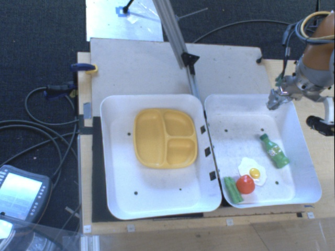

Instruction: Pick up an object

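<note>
Closest to you, the right bin (306, 156), a shallow glossy white tray with rounded corners, is carrying everything you could grab. Along its near edge a small green ridged piece (232, 189) is lying at a slant, touching a smooth round red tomato (245, 184). Just behind the tomato a flat fried egg (253, 171), wavy white with a yellow dome, is sitting. Further back and towards the bin's right wall, a little green bottle (274, 150) with a pale label is lying on its side, tilted, apart from the egg.

To the left of that bin, the left bin (112, 192) is holding a matte yellow plate (165, 138) with three compartments and soft rounded corners.

At the far right corner of the right bin, the gripper (274, 100) is hanging over the rim, well apart from the bottle. You're not getting a clear look at the fingers, so can't tell if they're apart or together.
</note>
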